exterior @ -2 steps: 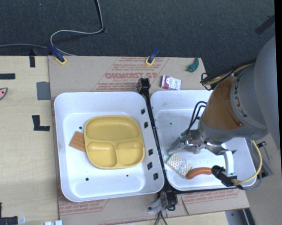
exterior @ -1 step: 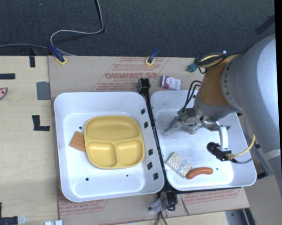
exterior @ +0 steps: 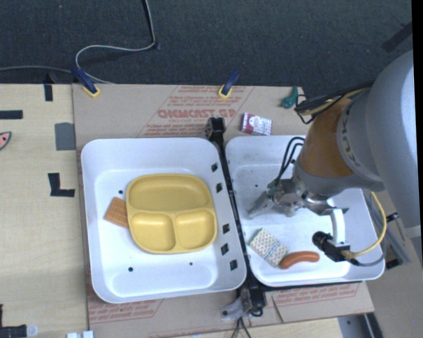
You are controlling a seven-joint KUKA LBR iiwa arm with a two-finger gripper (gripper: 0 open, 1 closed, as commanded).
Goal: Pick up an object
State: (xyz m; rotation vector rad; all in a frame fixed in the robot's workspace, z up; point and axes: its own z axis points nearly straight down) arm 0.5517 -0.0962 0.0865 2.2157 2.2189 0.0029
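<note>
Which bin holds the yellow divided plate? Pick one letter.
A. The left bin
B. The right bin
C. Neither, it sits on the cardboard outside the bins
A: the yellow divided plate lies in the left bin, partly over a small brown item, while the right bin holds a sausage and a patterned packet under the arm.

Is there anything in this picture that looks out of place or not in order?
A small red-and-white packet lies on the cardboard outside both bins, just beyond the right bin. In the left bin, the yellow divided plate sits askew, partly covering a tan cracker-like piece.
</note>
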